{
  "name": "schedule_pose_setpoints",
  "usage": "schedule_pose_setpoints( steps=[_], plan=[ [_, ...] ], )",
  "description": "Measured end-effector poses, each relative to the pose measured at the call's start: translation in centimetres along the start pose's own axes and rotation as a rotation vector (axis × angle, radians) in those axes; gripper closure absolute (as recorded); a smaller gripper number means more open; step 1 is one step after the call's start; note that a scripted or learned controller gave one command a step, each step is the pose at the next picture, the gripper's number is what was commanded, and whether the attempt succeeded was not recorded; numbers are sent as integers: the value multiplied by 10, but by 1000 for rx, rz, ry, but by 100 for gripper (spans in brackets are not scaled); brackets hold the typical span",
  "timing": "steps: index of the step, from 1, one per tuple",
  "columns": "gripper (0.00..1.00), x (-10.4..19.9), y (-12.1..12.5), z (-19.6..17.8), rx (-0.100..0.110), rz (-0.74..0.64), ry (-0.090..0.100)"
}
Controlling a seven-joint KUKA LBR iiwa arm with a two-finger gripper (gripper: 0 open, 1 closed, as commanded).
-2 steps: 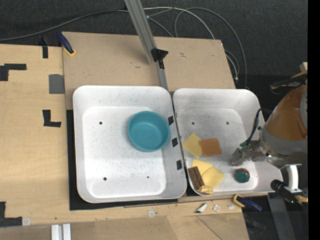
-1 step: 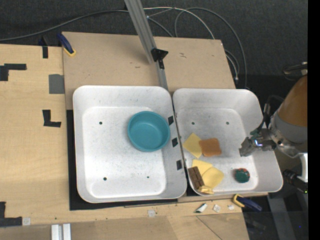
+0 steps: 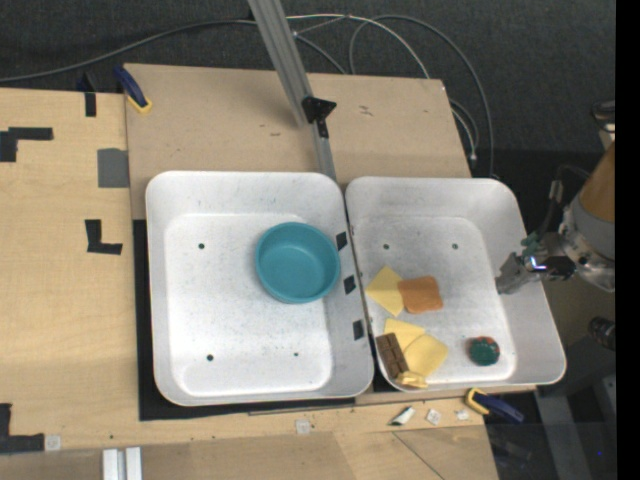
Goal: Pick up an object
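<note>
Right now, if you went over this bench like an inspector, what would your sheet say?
Surface: wooden bench with black tape marks; two white bins side by side, left bin, right bin.
Job's things: teal bowl in left bin; in right bin, yellow pieces, orange block, brown bar, small green thing.
Clutter: white scraps and a clamp at the bench's near edge.
Grippers: pincer over right bin's right rim, holding nothing seen.
Cables: several looping behind the bench.
Surroundings: slanted metal pole, dark floor.
</note>
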State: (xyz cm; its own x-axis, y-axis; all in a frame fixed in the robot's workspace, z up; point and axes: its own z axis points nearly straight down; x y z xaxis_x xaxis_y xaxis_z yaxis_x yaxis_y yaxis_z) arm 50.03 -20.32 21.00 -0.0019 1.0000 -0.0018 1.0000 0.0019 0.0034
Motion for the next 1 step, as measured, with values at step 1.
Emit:
schedule_pose_setpoints(
  steps=[1],
  plan=[
    [100, 0, 1, -23, 2, 0, 1]
  ],
)
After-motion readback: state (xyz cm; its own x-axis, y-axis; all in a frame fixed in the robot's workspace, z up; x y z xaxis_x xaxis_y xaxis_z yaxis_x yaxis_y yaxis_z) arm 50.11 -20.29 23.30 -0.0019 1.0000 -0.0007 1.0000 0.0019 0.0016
